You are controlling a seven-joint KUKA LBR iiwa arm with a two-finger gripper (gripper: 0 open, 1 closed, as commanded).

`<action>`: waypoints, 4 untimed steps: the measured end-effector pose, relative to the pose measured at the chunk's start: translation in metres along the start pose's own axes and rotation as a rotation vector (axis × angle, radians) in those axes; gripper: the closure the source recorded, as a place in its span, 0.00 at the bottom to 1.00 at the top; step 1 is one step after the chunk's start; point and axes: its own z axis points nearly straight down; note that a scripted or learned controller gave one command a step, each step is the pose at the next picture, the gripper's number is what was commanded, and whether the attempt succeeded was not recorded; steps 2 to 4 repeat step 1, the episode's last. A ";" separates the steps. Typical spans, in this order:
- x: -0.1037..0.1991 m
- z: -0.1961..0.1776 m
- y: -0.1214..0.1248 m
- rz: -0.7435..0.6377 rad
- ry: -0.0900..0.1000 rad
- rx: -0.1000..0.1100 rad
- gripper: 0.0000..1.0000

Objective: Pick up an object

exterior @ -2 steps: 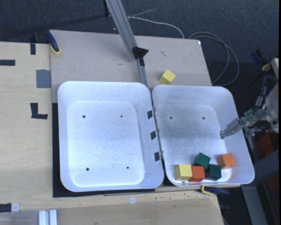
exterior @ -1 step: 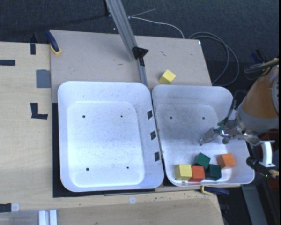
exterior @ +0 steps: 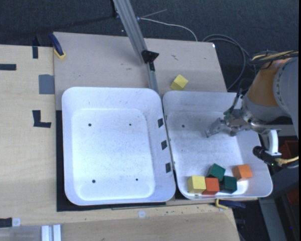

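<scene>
Several small blocks lie in the near corner of the right bin [exterior: 190, 109]: a yellow block [exterior: 196, 184], a red block [exterior: 211, 185], two green blocks [exterior: 216, 171] [exterior: 229, 184] and an orange block [exterior: 242, 172]. My gripper [exterior: 214, 130] hangs over the middle of the right bin, pointing left, well above and behind the blocks. Nothing shows between its fingers. The arm, grey with an orange band [exterior: 263, 89], comes in from the right.
The left bin [exterior: 70, 134] stands beside the right one. A yellow block [exterior: 179, 82] lies on the bench behind the bins. A slanted metal rail [exterior: 133, 26] rises from the bench's back middle. Cables trail at the back right.
</scene>
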 end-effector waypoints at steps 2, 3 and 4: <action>0.013 -0.087 0.062 -0.001 -0.002 -0.010 0.00; 0.013 -0.087 0.062 -0.001 -0.002 -0.010 0.00; 0.013 -0.087 0.062 -0.001 -0.002 -0.010 0.00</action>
